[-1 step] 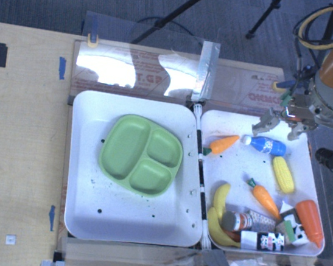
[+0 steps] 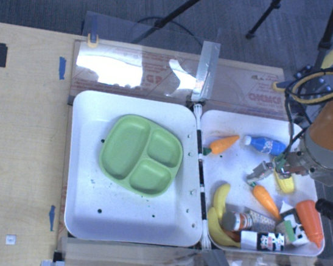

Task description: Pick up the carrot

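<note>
You had the two-finger gripper (image 2: 260, 172) hanging spread and pinching nothing over the middle of the right white bin (image 2: 241, 123), with the small orange plastic carrot (image 2: 266, 200) lying free just below it, toward the bin's near edge. That carrot looked light, stiff and smooth, so it could slip. Your best hold was across its thicker middle, not the tapering tip.

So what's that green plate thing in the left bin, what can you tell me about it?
The green divided plate looks like smooth pale-green plastic, a rounded square moulded into three compartments: one long section on its left and two smaller ones on its right. It lies flat, right side up, turned slightly askew, near the middle of the left bin. Nothing sits in it or touches it besides the bin floor.
</note>
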